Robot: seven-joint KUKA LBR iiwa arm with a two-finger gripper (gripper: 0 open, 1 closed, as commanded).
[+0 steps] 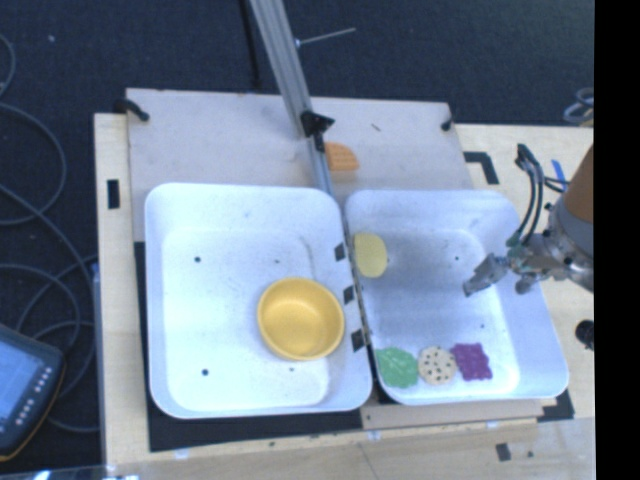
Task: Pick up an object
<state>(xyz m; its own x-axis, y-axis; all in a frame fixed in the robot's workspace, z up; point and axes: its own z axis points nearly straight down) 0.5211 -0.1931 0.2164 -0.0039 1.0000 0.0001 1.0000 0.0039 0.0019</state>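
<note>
Camera view looks down at a slant on my bench (250, 138), where two shallow white bins sit side by side. My gripper (497, 273) reaches in from the right and hangs over the right half of the right bin (450, 218). Its grey fingers (482, 276) stretch leftward toward the bin's middle, and nothing shows between them. How far apart they stand I cannot tell, since they blur together at this size. Behind them my wrist carries dark cables (528, 183) that loop upward, and a bit of my orange band (580, 178) shows at the right.

Along the near wall of the right bin three small things lie in a row: a green piece (397, 366) at the left, a round pale cookie with dark specks (436, 365) just beside it, and a purple piece (472, 361) just beside that. All three lie well apart from my gripper, nearer the camera than it is. A pale yellow round piece (370, 255) rests at the bin's left wall, farther back.

The left bin (190, 228) holds a yellow bowl (300, 318), upright, toward its right side. Beyond the bins a small orange thing (341, 158) lies on the bench, beside a slanting metal rail (285, 58). At the lower left, off the bench, a corner of a screen (25, 388) shows among dark cords.
</note>
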